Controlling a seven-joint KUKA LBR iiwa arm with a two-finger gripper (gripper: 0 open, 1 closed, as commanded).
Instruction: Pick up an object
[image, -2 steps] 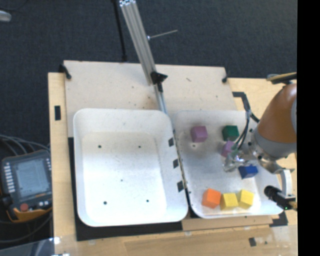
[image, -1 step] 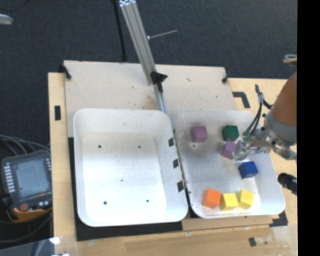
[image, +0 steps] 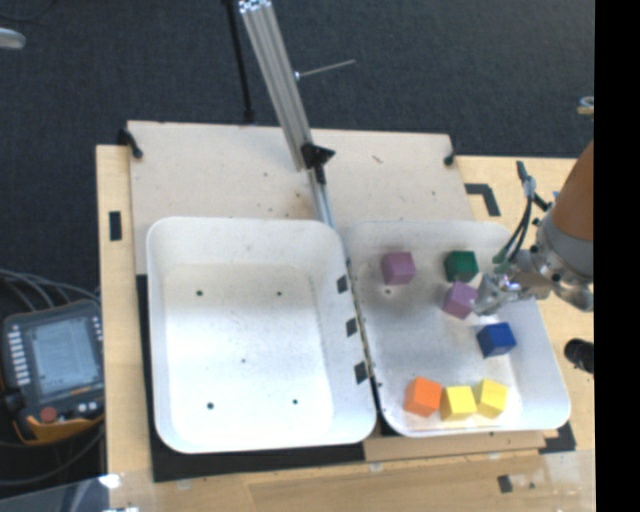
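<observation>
The right bin (image: 540, 400) holds several small cubes. A purple cube (image: 398, 266) and a green cube (image: 461, 265) sit near its far side. A second purple cube (image: 458, 300) lies mid-bin, and a blue cube (image: 496, 338) is just in front of it to the right. An orange cube (image: 423, 396) and two yellow cubes (image: 459, 402) (image: 492, 397) line up along the near edge. My gripper (image: 492, 293) reaches in from the right and hangs low. It is right beside the second purple cube and just above the blue one.
The left bin (image: 160, 250) lies beside the right one, with a raised divider edge between them. A slanted metal post (image: 285, 90) rises behind the bins. A control pendant (image: 55, 360) sits off the bench at the left.
</observation>
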